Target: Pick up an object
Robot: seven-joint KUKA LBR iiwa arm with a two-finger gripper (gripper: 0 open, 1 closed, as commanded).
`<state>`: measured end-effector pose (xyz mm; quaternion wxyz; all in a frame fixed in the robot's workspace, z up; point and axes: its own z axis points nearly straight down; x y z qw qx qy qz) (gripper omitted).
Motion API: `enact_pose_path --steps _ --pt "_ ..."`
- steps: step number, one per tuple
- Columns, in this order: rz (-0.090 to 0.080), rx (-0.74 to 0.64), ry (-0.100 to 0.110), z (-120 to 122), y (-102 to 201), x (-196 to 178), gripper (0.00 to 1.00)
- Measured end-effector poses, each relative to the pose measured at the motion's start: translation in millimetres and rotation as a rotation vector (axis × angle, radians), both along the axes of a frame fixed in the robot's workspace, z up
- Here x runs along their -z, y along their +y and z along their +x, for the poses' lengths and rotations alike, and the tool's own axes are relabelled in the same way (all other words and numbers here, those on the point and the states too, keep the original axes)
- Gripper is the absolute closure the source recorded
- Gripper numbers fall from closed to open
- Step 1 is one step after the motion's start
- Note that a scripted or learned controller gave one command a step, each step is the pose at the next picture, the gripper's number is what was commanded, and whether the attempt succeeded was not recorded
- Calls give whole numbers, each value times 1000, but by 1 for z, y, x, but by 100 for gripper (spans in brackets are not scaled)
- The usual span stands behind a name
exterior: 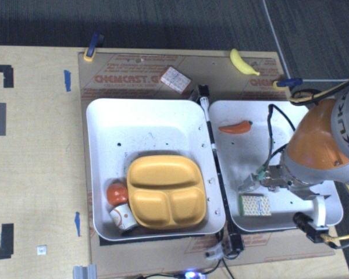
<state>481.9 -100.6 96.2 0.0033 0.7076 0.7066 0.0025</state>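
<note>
Camera view: smooth yellow compartmented tray

A grey arm wears a broad orange band, with black cables looping beside it.

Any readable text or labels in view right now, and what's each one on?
"CHEMCAST": my best reading of the blurred red print on the cardboard sheet behind the bins.
More red print on the cardboard's right end: too blurred to read.
Small patterned box: unreadable.
Green-and-white pack: unreadable.
</note>
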Motion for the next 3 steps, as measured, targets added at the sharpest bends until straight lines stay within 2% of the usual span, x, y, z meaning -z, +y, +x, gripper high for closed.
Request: enact_pose_path --steps 1,2,3 --pt "-1 0 -3 1 0 -10 100" --pt "-1 1 -3 1 0 -10 0" --pt "2 -1 6 -2 1 10 0"
